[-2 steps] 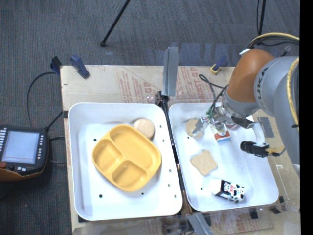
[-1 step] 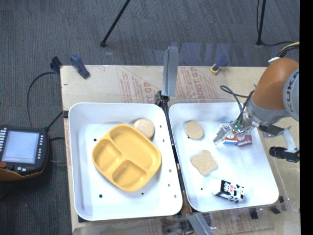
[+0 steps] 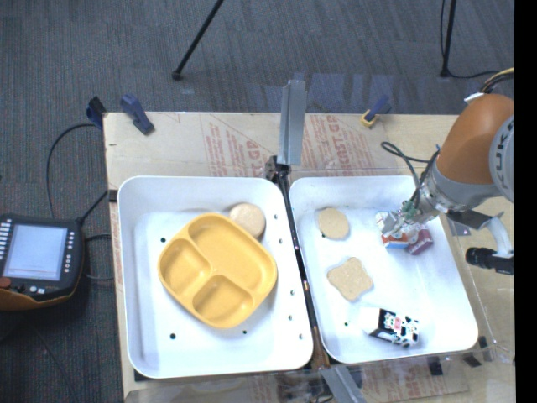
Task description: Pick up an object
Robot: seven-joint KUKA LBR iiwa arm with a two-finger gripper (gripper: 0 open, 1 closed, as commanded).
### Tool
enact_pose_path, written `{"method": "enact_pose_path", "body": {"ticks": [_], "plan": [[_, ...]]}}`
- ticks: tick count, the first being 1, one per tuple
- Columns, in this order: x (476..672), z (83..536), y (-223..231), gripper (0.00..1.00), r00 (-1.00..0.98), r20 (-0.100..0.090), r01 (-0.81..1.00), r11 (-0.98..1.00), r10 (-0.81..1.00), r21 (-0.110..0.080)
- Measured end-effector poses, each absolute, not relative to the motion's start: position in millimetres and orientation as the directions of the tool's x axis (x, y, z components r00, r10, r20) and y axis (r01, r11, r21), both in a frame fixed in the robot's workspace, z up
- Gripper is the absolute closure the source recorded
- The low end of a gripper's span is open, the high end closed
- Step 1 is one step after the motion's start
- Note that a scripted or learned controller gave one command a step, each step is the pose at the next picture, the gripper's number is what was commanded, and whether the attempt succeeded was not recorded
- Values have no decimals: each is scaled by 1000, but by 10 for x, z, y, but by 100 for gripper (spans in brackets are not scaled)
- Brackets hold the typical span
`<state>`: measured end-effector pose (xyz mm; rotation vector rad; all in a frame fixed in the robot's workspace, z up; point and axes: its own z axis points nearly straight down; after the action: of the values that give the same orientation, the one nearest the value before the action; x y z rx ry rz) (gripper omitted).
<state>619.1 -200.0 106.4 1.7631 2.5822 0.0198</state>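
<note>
Camera view. The grey arm with its orange band [image 3: 474, 145] is seen reaching in from the right, angled down into the right white bin [image 3: 445, 309]. The two-finger pincer [image 3: 401, 223] is lowered against a small red-and-white carton [image 3: 409, 240]; whether it is released or clenched cannot be told. The carton's orientation is unclear.
</note>
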Motion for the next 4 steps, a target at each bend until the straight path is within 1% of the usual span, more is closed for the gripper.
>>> {"method": "enact_pose_path", "body": {"ticks": [1, 2, 3, 4], "plan": [[6184, 1057, -2011, 0, -363, -7, 932, 363, 932, 17], [5998, 957, -2016, 0, -389, -2, 921, 388, 921, 20], [5537, 902, -2009, 0, -338, 8, 941, 338, 941, 7], [6239, 872, -1647, 0, -377, 2, 926, 377, 926, 1]]}}
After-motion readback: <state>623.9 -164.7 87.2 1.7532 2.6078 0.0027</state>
